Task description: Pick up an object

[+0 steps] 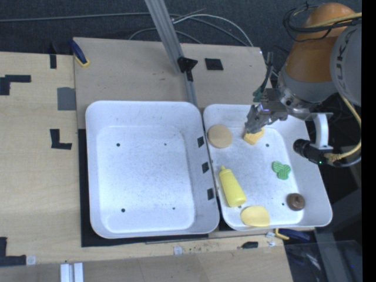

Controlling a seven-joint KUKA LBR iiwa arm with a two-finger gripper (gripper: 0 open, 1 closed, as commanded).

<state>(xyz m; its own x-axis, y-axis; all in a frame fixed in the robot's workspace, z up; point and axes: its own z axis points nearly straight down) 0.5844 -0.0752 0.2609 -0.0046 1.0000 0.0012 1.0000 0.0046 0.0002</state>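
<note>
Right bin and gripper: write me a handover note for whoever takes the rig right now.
Gripper: low over the small yellow chunk at the back of the right bin; grasp not confirmed.
In that bin too: tan disc, yellow bottle, yellow lump, green piece, brown piece.
Done: approach.
Left: secure and lift an object.

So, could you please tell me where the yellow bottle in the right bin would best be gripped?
Probably across the middle of the yellow bottle's body, coming from above. It lies flat on the right bin's floor, cap toward the far end, so the jaws should close on its long sides. The yellow lemon-like piece sits near its base, so stay clear of that end.
</note>
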